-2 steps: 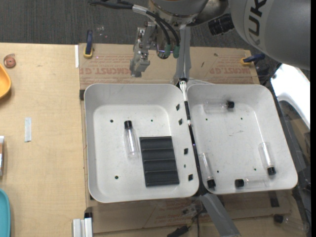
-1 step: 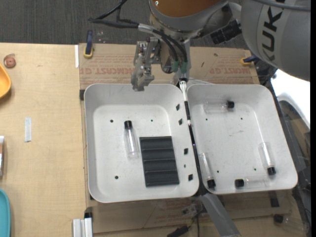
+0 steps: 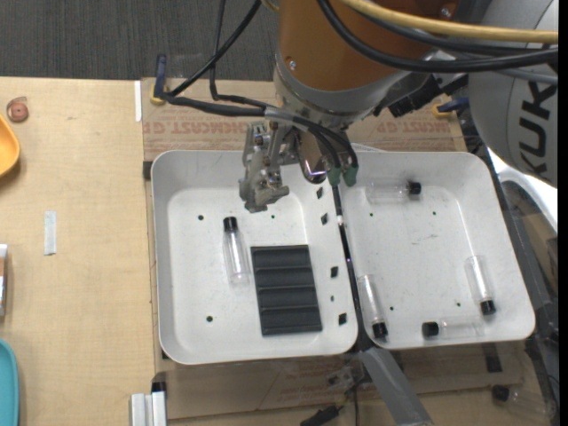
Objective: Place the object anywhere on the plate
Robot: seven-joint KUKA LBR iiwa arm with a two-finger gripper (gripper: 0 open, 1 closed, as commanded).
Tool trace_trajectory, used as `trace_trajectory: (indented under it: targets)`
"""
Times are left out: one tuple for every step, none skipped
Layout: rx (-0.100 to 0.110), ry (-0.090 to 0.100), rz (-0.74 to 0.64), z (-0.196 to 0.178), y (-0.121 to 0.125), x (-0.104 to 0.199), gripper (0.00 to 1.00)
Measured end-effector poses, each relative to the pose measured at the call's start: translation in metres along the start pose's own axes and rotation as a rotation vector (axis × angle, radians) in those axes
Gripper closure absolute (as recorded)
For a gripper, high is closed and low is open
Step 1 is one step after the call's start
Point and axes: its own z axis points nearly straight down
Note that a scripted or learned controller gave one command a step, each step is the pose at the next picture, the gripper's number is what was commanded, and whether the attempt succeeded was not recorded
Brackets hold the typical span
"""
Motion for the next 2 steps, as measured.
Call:
trace_trajectory:
  targets:
    - [-0.001, -0.002, -0.28, 0.001, -0.009, -0.05, 1.0]
    - [-0.001, 0.0, -0.521, 0.038, -0.01, -0.053, 1.0]
